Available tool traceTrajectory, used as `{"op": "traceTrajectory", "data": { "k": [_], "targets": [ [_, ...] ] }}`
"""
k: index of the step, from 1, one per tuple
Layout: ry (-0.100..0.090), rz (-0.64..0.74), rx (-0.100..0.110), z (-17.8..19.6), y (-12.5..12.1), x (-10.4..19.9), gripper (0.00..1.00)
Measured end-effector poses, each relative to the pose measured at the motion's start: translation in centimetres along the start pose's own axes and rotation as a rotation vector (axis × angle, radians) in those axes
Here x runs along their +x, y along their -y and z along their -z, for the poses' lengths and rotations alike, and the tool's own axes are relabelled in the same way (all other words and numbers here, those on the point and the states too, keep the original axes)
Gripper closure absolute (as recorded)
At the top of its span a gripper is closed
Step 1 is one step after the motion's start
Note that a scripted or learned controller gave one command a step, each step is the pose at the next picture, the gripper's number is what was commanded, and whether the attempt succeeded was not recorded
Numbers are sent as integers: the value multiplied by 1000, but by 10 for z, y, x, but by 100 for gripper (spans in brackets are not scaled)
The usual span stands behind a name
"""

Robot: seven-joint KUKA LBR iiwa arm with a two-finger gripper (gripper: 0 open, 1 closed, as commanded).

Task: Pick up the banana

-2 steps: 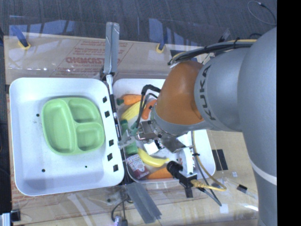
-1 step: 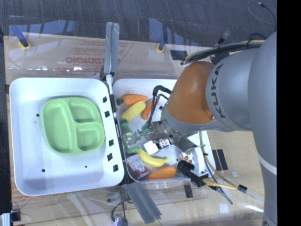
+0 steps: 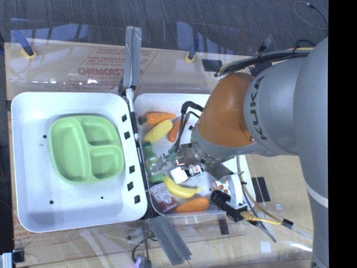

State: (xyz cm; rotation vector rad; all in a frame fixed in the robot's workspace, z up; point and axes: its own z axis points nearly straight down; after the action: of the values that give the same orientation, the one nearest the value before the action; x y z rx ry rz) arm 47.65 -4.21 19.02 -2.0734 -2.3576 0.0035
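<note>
You're at the approach step, w/ nothing lifted yet as far as the camera view shows. The arm [image 3: 268,110] reaches over the right bin [image 3: 167,100], and the gripper [image 3: 177,163] sits low inside it, amid the toy food. Its state: can't tell, since the wrist and cabling hide the working end.

The banana [image 3: 181,190] lies flat near the bin's front, just below the gripper, its right end close to a carrot [image 3: 192,205] along the front wall and its left end by a dark red packet [image 3: 160,194]. Whether the tool touches it, can't tell.

Other stuff in that bin: a corn cob [image 3: 158,130], a second carrot [image 3: 159,117] at the back, a green item [image 3: 146,148] by the left wall. The left bin [image 3: 28,166] holds a green divided plate [image 3: 87,148], well apart from the action.

Next move, imo: you need the tool centred over the banana's mid-section, across its short axis, then down, close, lift. Crowding is the risk; the carrot and packet sit tight beside it.
</note>
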Motion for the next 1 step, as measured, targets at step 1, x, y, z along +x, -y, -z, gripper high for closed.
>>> {"op": "traceTrajectory", "data": {
  "k": [1],
  "targets": [
    [-4, 256, -2, -97, 6, -51, 0]
  ]
}}
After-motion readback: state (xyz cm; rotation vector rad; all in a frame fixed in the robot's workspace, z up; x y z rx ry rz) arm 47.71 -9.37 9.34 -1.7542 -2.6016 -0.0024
